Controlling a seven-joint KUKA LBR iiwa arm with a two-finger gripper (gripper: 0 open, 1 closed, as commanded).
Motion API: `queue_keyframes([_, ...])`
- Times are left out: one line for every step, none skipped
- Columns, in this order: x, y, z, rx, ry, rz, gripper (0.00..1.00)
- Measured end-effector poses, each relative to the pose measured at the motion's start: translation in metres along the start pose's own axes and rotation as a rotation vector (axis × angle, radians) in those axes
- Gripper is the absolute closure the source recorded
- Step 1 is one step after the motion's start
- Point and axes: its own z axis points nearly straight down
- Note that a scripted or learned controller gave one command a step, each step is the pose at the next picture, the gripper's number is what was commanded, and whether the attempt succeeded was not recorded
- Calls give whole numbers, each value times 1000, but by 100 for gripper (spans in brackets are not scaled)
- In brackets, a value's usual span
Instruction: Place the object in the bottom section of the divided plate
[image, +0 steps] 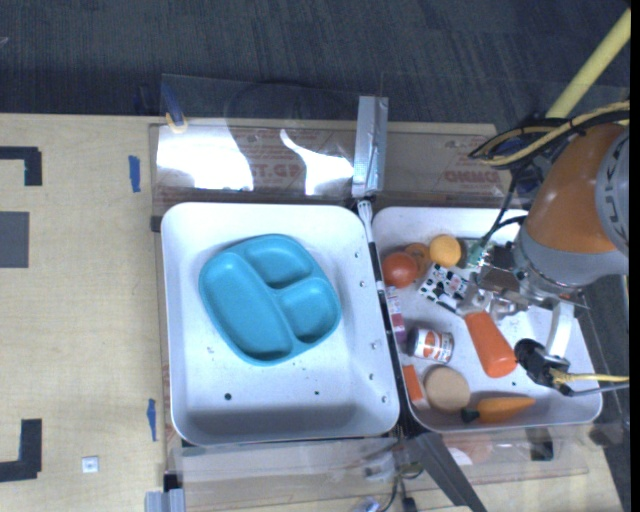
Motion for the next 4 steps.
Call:
queue_keyframes([-8, -31, -1, -3, 1, -183, 100])
queue_keyframes([29, 55, -8, -8, -1, -219, 100])
queue_keyframes([93, 101, -47, -9, 0, -137, 100])
queue_keyframes([214, 80, 0, -3, 1, -172, 100])
